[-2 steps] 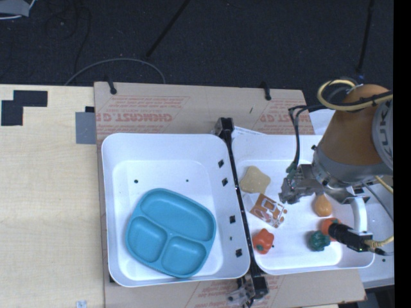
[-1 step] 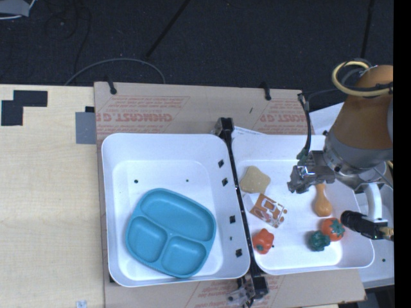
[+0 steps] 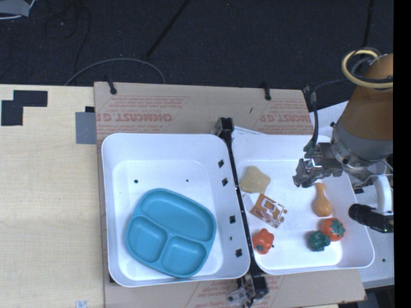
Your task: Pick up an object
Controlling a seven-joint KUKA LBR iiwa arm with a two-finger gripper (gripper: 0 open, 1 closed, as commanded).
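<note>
In the right bin (image 3: 359,255), your nearest target is the orange gourd-shaped toy (image 3: 322,201), lying just below the tool (image 3: 311,171). Beyond it sit 2 red-and-green toys, a clear packet (image 3: 268,209) and a tan piece (image 3: 255,179). You risk the rounded gourd rolling aside or slipping out. You cannot tell how far the tool is open; nothing visibly sits in it.
</note>
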